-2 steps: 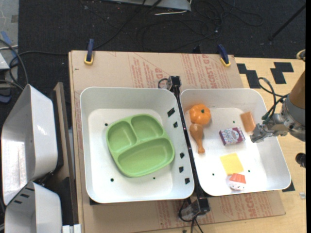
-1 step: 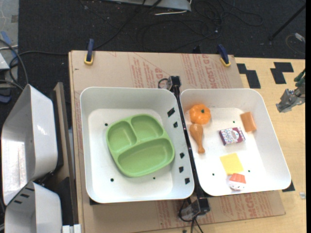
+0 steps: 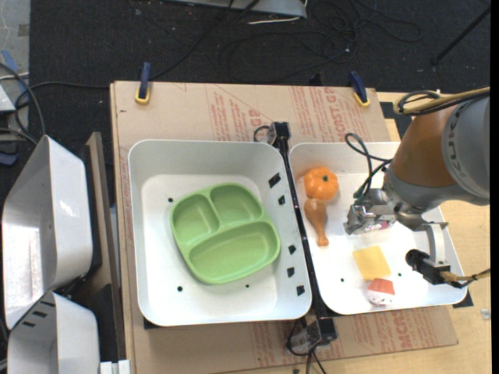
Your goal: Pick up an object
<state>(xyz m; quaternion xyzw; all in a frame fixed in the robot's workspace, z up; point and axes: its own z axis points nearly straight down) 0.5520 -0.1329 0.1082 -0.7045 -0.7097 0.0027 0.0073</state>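
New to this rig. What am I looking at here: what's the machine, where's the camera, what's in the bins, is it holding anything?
One picture, taken by a fixed camera above the bench, looking down at a slant. The machine is a grey robot arm with an orange band, reaching in from the picture's right. Its two-finger gripper is low over the right bin; the view does not settle whether it grips anything.

The bench carries two shallow white bins side by side. The left bin holds a green divided plate. The right bin holds toy food: an orange pumpkin, a brown drumstick just below it, a yellow cheese slice, and a small red-and-white piece near the front edge.
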